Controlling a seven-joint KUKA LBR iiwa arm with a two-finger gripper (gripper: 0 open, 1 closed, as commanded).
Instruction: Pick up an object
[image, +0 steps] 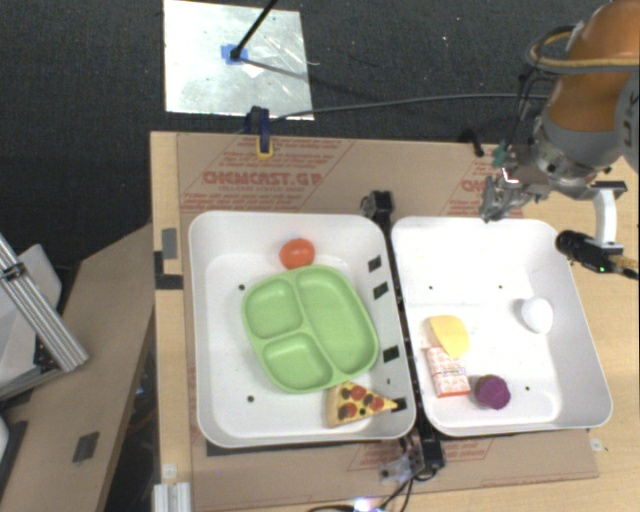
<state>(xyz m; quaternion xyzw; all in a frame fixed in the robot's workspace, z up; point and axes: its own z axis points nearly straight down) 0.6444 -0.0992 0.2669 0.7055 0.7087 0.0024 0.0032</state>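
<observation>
The pincer (497, 205), grip state unreadable, hovers over the right bin's (470, 245) far rim, egg (537, 314) lying nearer the camera

Single fixed camera: mounted above the brown cardboard-covered bench (300, 170), looking down at a slant, far enough back to frame both shallow white plastic bins (215, 300) whole.

green tray (310, 330), orange ball (296, 253), purple toy (491, 391), white egg (537, 315)
</observation>
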